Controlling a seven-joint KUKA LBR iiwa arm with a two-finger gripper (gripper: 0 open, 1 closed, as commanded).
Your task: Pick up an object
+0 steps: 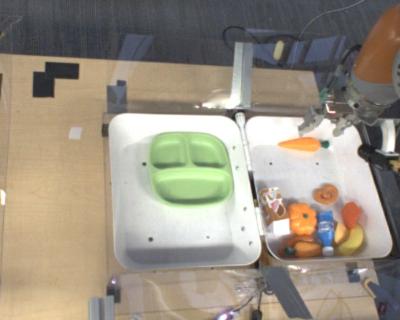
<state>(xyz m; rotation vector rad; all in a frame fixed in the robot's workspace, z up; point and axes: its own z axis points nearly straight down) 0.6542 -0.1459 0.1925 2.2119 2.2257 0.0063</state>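
A green three-compartment plastic plate (189,167) lies in the left white bin (130,239). Right of it, an orange toy carrot (300,145) lies alone (easy pickings, I judge), while the two-finger gripper (333,121) hovers just above, fingers spread, holding nothing.

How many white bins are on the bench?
2. The left bin holds a green plate. The right bin holds the carrot and a heap of toys.
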